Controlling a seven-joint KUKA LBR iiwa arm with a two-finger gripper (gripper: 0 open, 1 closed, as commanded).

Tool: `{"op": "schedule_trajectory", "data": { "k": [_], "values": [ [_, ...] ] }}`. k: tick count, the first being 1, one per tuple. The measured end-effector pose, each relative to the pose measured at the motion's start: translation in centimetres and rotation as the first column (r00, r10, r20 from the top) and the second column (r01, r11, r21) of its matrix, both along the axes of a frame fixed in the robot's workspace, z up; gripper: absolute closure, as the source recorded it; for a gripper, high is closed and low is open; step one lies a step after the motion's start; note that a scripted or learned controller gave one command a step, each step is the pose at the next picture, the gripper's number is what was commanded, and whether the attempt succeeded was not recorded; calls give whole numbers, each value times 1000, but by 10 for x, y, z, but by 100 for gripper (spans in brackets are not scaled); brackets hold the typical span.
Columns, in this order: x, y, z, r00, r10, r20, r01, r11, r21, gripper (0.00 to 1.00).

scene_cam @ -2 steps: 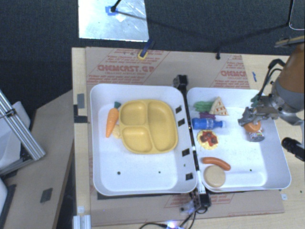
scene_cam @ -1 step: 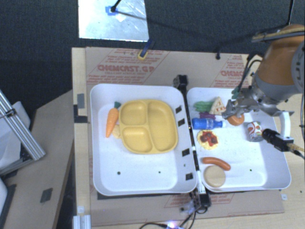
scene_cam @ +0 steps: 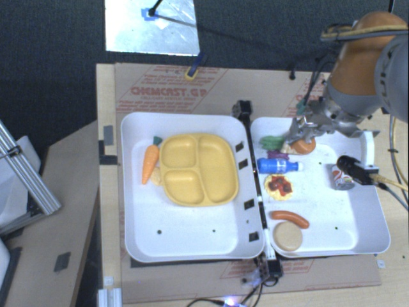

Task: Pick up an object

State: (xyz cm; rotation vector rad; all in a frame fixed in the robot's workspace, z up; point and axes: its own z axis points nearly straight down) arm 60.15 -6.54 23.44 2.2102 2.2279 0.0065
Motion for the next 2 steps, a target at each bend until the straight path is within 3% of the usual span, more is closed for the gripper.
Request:
{"op": "schedule_trajectory", "data": {
  "k": [2],
  "values": [
    [7,-1,-13,1000,-3,-4,3,1000,-1,100]
  ]
}}
